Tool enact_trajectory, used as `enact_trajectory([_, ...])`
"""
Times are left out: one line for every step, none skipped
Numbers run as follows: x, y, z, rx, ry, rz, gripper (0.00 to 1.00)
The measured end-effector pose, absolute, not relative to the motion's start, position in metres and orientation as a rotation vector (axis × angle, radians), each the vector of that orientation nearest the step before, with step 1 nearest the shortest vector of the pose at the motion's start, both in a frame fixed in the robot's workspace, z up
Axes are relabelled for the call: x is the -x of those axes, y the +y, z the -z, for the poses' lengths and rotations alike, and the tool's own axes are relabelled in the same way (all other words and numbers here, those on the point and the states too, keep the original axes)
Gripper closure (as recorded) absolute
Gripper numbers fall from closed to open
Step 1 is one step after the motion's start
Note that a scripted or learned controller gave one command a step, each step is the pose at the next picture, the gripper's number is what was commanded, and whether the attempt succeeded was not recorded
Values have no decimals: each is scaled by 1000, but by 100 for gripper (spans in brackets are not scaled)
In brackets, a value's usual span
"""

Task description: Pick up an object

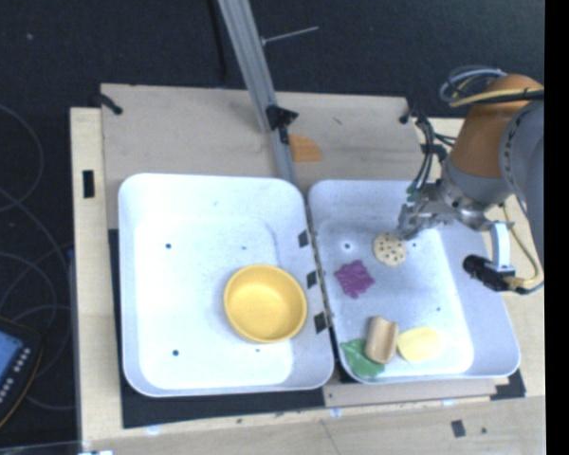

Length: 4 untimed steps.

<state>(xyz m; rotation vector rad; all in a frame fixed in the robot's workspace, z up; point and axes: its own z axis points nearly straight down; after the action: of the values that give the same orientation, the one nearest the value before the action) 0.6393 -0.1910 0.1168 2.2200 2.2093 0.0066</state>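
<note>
We take the round tan disc (390, 249), speckled with dark dots, as the likely target: it lies in the right bin (474, 297), toward the back, with the claw (413, 218) directly above and just right of it. From this slant we cannot tell how far the claw is opened, nor whether it touches the disc; nothing visibly sits in its grip. To do this step well, we judge the claw should centre over the disc and straddle its thin edge before closing, since a flat piece slips easily. The purple piece (355, 278) sits near it to the front-left; the tan cylinder (380, 338), yellow lump (418, 344) and green scrap (359, 359) are well apart. The yellow bowl (264, 302) rests in the left bin (171, 216).
</note>
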Motion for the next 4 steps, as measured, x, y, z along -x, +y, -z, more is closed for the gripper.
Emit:
enact_trajectory([-649, -195, -165, -2213, 2221, -6, 100])
enact_trajectory([-647, -200, -211, -2217, 2217, -6, 100])
enact_trajectory([-648, -201, -249, -2215, 2220, -5, 100])
enact_trajectory([-648, -156, -246, -2215, 2227, -1, 100])
